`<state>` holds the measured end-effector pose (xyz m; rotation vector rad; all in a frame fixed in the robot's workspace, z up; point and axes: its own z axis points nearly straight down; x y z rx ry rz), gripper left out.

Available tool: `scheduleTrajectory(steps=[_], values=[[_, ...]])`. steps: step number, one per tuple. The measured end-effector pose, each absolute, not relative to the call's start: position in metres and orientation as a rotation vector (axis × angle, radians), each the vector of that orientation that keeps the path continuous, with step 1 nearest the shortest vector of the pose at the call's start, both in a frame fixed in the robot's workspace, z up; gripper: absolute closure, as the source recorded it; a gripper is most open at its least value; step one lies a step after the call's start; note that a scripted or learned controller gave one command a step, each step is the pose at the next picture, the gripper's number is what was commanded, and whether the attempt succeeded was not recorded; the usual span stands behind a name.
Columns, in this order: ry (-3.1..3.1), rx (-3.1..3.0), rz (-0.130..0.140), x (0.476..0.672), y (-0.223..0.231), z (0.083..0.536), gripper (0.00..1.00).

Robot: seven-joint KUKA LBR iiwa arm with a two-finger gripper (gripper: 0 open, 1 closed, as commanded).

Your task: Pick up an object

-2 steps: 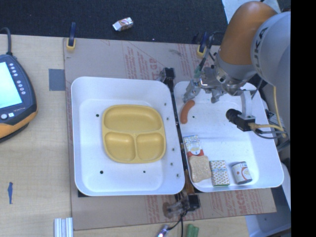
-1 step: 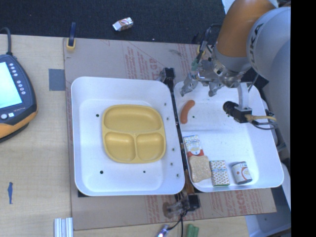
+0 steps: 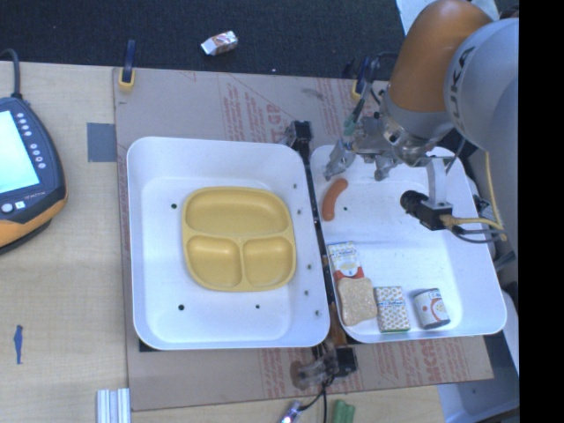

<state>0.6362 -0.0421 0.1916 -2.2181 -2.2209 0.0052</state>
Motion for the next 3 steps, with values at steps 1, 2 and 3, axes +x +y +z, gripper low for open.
scheduleTrajectory(steps=[1, 2, 3], values=[[-2.221, -2.219, 0.001, 0.65, -0.058, 0.192, 0.0], [-2.221, -2.217, 0.004, 0.645, -0.055, 0.192, 0.0], [-2.224, -2.216, 0.006, 0.656, -0.094, 0.11, 0.0]])
